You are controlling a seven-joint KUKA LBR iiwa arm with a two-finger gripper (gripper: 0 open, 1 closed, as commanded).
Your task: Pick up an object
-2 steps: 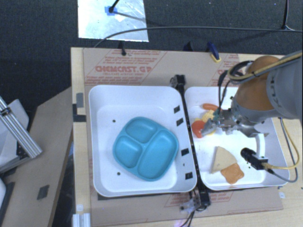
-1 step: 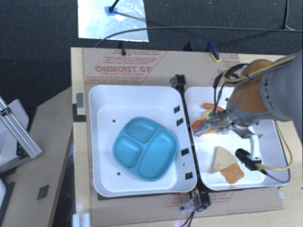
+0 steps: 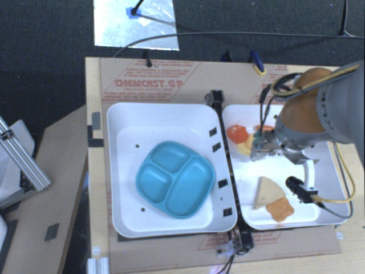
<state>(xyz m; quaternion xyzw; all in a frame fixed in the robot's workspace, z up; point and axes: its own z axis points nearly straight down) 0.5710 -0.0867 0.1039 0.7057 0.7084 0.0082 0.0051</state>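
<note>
The right bin (image 3: 319, 218) holds a small red-orange object (image 3: 237, 133) and a yellow piece (image 3: 245, 148) near its far left. A pale wedge (image 3: 267, 191) and an orange, cookie-like piece (image 3: 280, 209) lie toward the front. My gripper (image 3: 258, 149) reaches down into the far-left part of this bin, just right of the red-orange object and over the yellow piece. The grey arm with its orange band (image 3: 302, 110) covers the bin's far right. The left bin (image 3: 125, 121) carries a blue divided plate (image 3: 174, 178).
A black divider (image 3: 224, 153) with clips runs between the two bins. Cables (image 3: 336, 201) loop off the arm over the right bin's right side. A silver sheet (image 3: 136, 16) lies beyond the bench at the back.
</note>
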